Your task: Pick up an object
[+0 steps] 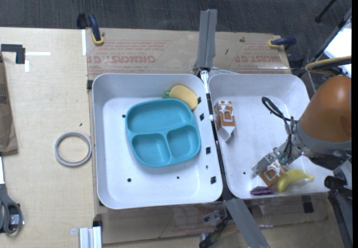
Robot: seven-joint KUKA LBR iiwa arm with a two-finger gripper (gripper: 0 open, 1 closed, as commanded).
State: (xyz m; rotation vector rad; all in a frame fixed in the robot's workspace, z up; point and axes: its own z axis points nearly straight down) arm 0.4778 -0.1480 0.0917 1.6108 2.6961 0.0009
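We see the gripper (272, 167) low in the right bin (251, 87), just beside a yellow banana (293, 179) and a purple item (260, 190). A small carton (225, 117) lies near the divider. The left bin (106, 146) holds a blue tray (163, 132) and a lemon (184, 96). A tape ring (73, 148) rests on the desk (42, 107).

Glossy blue plastic tray (163, 139), smooth white bins (106, 146), seemingly cardboard backing (145, 54)
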